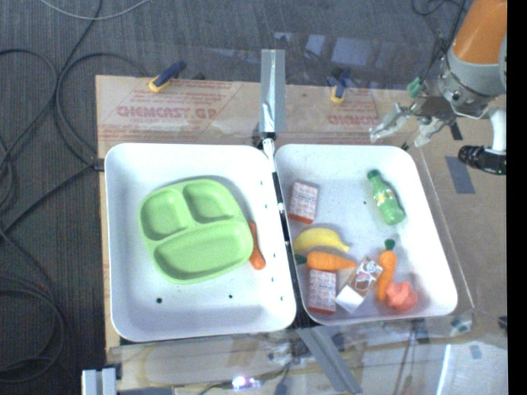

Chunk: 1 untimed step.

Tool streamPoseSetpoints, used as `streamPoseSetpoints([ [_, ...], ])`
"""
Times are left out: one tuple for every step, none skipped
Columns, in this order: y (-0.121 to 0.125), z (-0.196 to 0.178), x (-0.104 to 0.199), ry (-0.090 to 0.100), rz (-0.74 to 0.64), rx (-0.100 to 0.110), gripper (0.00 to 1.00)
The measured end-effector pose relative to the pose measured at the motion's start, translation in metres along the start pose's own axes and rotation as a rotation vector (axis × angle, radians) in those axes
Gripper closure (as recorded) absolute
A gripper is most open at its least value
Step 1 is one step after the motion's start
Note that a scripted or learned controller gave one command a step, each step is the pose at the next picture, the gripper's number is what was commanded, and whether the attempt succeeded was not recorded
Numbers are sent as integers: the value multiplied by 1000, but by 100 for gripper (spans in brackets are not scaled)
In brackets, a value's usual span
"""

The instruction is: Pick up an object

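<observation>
The two-finger gripper (401,127) hangs splayed and empty above the right white bin's (428,189) far rim. Nearest lies a small green plastic bottle (385,197), light, rigid, likely slick; I'd pinch across its belly.

Even, soft overhead light; the white bins (198,319) glow brightly, nearly washed out. Shadows beside them stay faint. Everything looks slightly soft and grainy.
</observation>
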<state>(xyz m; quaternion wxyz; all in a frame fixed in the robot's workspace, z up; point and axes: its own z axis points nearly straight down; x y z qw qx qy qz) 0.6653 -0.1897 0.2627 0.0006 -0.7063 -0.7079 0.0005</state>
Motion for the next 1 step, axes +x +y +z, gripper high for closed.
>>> streamPoseSetpoints([
  [-10, 120, -32, -3, -56, 2, 0],
])
